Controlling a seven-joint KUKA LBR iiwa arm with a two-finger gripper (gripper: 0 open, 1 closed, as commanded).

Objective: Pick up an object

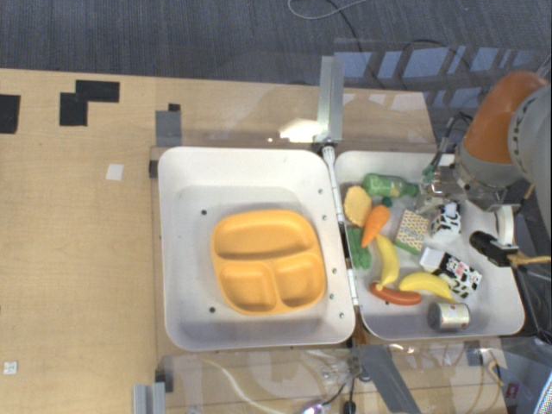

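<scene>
The right bin (509, 317) holds a heap of toy food: a green vegetable (386, 185), a yellow lemon-like piece (357, 203), a carrot (375, 223), two bananas (388, 261) (426, 284), a red sausage (397, 296), a silver can (448, 316), a checkered pad (412, 228) and two cow-patterned pieces (447, 220) (462, 275). My gripper (436, 185) hangs low over the bin's far right part, just right of the green vegetable and above the upper cow-patterned piece. I see nothing held in it.
The left bin (181, 231) holds an orange divided plate (267, 260). A metal divider rail (339, 231) runs between the bins. The grey arm with its orange band (500, 132) reaches in from the right over the bin's far corner.
</scene>
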